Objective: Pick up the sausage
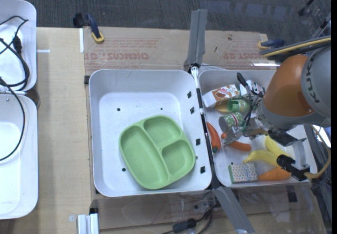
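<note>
One fixed camera looks down aslant on both white bins (100, 122).

Green plate (157, 152), banana (261, 156), carrot (274, 174)

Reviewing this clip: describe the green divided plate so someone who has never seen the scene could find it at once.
Start with the two white bins side by side and take the left bin. The green plate lies flat on its floor, toward the near right corner. It is pale green with three compartments and sits alone there, while the food items crowd the right bin under the arm.
</note>
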Controlling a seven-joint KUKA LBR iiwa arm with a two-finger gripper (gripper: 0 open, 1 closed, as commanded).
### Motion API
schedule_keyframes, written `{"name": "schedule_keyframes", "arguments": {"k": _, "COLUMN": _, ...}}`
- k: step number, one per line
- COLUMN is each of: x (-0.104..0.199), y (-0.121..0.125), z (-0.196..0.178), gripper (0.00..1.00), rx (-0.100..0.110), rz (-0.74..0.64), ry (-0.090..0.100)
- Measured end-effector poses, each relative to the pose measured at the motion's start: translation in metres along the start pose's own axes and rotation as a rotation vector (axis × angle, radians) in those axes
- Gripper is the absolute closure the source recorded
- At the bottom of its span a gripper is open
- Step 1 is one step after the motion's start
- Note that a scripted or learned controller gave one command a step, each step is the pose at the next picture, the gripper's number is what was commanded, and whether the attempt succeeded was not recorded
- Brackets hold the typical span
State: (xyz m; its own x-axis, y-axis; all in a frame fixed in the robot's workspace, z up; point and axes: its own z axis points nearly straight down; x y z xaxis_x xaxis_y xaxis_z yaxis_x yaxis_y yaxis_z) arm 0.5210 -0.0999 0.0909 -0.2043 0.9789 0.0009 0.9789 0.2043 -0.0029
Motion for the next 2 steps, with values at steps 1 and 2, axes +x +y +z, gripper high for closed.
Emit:
{"name": "schedule_keyframes", "arguments": {"k": 1, "x": -0.001, "y": 0.000, "z": -0.009, "gripper": 1.00, "rx": 0.001, "rz": 0.005, "ry": 0.000}}
{"name": "schedule_keyframes", "arguments": {"k": 2, "x": 0.066, "y": 0.067, "z": -0.101, "gripper": 1.00, "rx": -0.003, "rz": -0.160, "ry": -0.002}}
